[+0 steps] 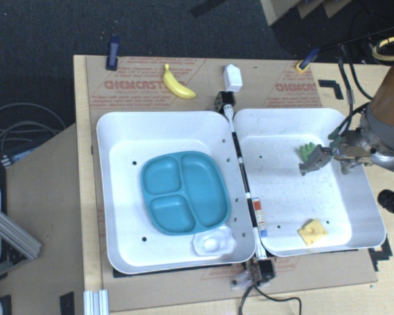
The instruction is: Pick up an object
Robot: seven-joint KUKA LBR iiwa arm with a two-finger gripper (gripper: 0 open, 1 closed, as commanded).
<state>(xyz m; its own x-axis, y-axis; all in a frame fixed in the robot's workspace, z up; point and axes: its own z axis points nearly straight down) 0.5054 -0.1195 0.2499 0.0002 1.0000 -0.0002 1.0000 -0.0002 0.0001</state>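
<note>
1. The hand [313, 163] hangs low over the right bin [354, 195], beside a small green toy [307, 151] that lies in the bin's upper part.
2. Whether the hand is released or clenched, I cannot tell.
3. A yellow block [312, 231] lies near the right bin's front edge.
4. The left bin [118, 176] holds a blue divided plate [183, 192] and a white piece [212, 243].
5. A banana [177, 84] lies on the counter [92, 97] behind the bins.

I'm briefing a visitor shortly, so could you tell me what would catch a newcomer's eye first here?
The big blue divided plate in the left bin stands out at once. Next comes the yellow banana lying on the cardboard behind that bin. In the right bin, the pincer hangs beside a small green object, with a yellow piece near the front.
</note>
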